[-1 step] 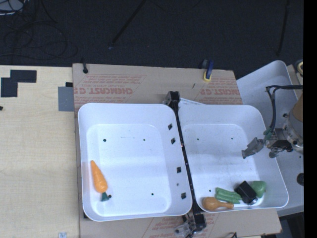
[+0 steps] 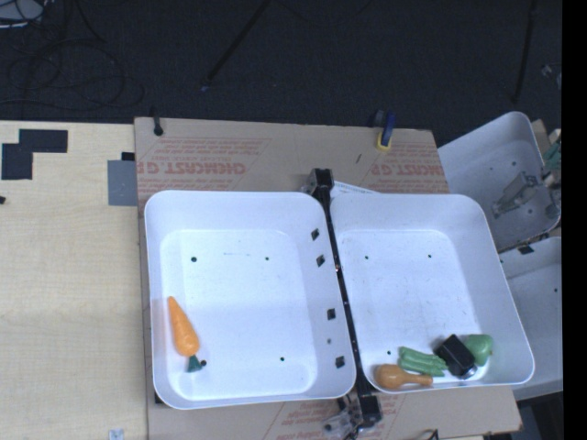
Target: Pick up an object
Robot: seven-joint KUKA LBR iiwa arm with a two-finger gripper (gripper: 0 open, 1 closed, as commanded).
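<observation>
Pale wood-grain tabletop, carrying a printed cardboard sheet as a flat underlay for both bins. Left bin and right bin: shallow, glossy white plastic with rounded corners, butted along a black divider, probably to keep them from sliding apart.

Pickable things low in each bin. In the right bin's 5 o'clock corner, crowded against the wall: matte black block lying over a ribbed green pod, smooth tan gourd just beside. At the left bin's 7 o'clock: tapered orange carrot, lying alone, likely the easier pick. Jaws' state: impossible to tell.
</observation>
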